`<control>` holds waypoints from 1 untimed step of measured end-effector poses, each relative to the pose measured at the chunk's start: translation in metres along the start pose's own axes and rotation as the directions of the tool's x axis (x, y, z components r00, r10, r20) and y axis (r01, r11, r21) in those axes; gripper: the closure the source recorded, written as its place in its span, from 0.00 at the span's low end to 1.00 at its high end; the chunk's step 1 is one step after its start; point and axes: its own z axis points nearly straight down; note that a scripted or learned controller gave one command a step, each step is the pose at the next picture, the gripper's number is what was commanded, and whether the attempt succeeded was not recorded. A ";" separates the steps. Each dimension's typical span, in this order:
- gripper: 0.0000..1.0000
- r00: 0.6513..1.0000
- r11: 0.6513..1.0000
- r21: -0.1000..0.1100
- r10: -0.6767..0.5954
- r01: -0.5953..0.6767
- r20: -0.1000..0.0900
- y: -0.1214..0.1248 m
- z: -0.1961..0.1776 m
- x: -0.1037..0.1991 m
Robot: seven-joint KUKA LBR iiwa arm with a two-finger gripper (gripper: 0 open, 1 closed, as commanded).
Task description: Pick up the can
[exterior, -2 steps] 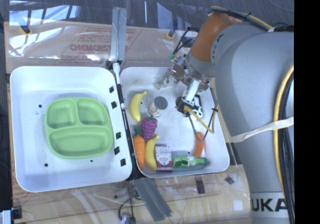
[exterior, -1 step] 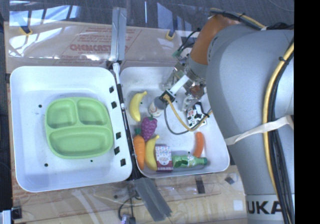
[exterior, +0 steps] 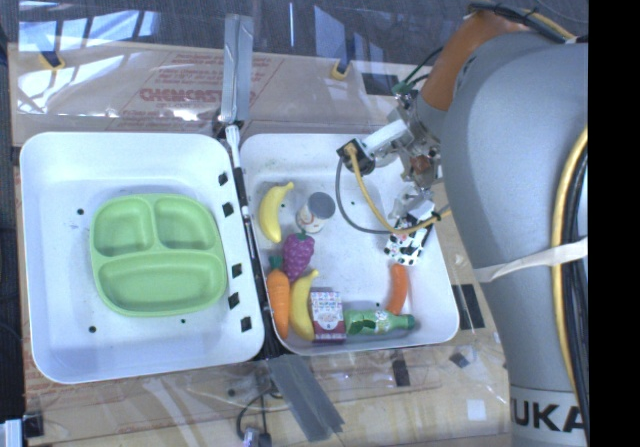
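The can (exterior: 319, 205) shows its round grey top in the right bin (exterior: 440, 280), near the middle of the bin's left half, just right of a yellow banana (exterior: 273, 211). My gripper (exterior: 405, 245) hangs below the grey wrist by the bin's right wall, its black-and-white tip low over the bin floor. It is well to the right of the can and apart from it. A yellow cable loops across the bin floor between them.
The right bin also holds purple grapes (exterior: 298, 253), a carrot (exterior: 279, 303), a second banana (exterior: 300, 303), a small carton (exterior: 326, 316), a green bottle (exterior: 378, 322) and an orange piece (exterior: 399, 287). A green divided plate (exterior: 156, 255) lies in the left bin (exterior: 45, 335).
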 end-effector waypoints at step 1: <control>0.00 1.000 1.000 -0.008 0.028 -0.028 0.003 0.008 -0.135 0.006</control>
